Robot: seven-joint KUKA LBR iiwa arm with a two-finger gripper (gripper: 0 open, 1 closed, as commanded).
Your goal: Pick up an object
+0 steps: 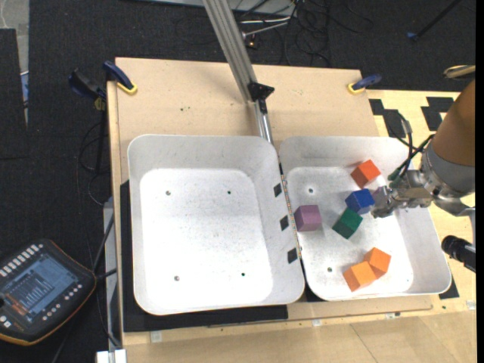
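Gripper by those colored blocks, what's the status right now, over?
Gripper low in right bin, beside blue block; no block seen held. Green block touching blue one, orange block close by. Purple block apart, near divider.

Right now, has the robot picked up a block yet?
Not yet, it seems. All the blocks sit on the right bin floor: purple, green, blue and three orange ones. The gripper is down beside the blue block, so it has reached in. Grabbing and lifting a block is left.
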